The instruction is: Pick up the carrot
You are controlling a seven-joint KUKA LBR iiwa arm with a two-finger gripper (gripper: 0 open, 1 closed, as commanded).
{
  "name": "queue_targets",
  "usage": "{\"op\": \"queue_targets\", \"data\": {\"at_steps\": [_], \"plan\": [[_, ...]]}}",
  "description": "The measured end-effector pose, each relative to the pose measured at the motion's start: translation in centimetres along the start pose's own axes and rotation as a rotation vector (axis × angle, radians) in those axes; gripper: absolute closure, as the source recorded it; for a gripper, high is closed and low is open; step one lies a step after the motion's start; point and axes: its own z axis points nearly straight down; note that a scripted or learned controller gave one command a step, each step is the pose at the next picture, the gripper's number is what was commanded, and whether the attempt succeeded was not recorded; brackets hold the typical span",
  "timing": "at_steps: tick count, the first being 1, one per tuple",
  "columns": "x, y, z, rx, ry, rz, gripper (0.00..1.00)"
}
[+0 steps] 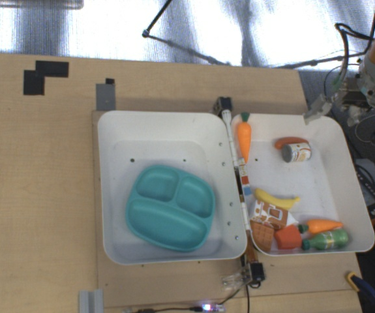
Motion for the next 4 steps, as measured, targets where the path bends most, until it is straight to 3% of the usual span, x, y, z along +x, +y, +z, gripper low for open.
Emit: {"op": "queue_targets", "data": {"at_steps": [1, 2, 3, 4], "plan": [[6.4, 1.5, 6.3, 0.001, 0.002, -0.011, 0.00], [13.5, 1.5, 4.6, 0.000, 0.002, -0.011, 0.00], [10.6, 1.5, 12.5, 0.001, 0.000, 0.032, 0.00], [9.1, -1.5, 13.8, -0.021, -0.010, -0.373, 0.00]]}}
